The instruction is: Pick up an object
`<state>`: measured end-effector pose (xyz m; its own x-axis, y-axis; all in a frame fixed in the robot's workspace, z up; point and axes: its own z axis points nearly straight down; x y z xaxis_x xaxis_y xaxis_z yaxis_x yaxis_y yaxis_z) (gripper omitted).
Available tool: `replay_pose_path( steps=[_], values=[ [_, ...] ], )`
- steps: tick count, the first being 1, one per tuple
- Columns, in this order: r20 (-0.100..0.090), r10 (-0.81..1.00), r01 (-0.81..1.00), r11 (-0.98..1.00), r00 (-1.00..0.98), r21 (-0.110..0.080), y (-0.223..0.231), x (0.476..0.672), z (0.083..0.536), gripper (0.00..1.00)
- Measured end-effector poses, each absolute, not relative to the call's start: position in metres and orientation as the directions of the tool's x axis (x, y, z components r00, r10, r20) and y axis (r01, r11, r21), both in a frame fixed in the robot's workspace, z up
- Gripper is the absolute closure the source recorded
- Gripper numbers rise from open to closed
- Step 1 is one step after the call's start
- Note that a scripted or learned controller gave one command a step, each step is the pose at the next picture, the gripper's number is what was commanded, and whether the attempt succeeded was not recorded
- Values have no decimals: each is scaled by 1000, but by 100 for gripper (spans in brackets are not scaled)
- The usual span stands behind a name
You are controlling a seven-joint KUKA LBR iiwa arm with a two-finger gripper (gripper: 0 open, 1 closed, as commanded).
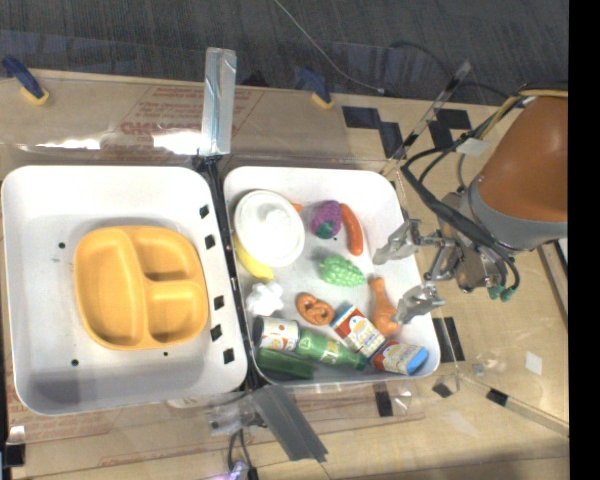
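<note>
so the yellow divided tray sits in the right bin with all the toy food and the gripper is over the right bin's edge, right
Not quite. The camera view shows the yellow divided tray alone in the left bin, not in the right bin with the toy food. The rest holds: the gripper is over the right bin's right edge.

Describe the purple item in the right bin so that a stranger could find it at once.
Look in the right bin, the one crowded with toy food. Near its far wall, beside the white round lid, sits a bunch of grapes. It is the only purple thing, with an orange sausage on its other side.
</note>
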<state>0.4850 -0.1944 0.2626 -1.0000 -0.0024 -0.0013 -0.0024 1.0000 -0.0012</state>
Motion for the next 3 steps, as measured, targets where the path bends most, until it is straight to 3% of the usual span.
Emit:
replay_pose_path(
  steps=[1, 2, 3],
  values=[
    [6, 73, 73, 997, -997, 2, -208, 507, 111, 0],
    [-4, -197, -197, 980, -980, -2, -210, 598, 93, 0],
    [-2, -288, -288, 958, -958, 0, -170, 509, 93, 0]
  ],
)
